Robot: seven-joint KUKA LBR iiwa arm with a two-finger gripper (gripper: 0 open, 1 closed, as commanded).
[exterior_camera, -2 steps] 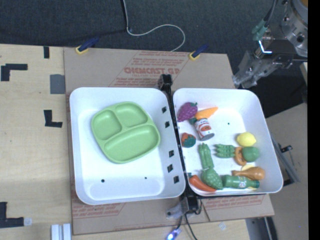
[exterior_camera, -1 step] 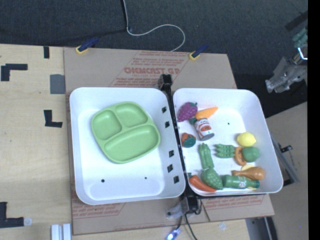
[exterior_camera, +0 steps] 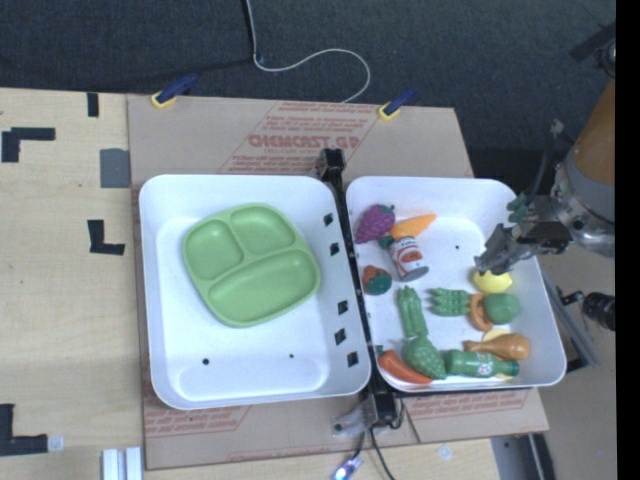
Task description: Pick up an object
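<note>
- Now the dark two-finger gripper (exterior_camera: 493,264) sits by the right white bin's (exterior_camera: 455,194) far edge, touching a small round yellow toy (exterior_camera: 492,282); grip unclear.
- Left white bin (exterior_camera: 160,268) has smooth room around the green plastic plate (exterior_camera: 251,263).

Green plate (exterior_camera: 251,263), white bins (exterior_camera: 160,268), purple grapes (exterior_camera: 374,222).

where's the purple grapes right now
In the camera view the purple grapes lie in the right bin, at its upper left corner by the divider, just left of the orange carrot and above the small can.
</note>
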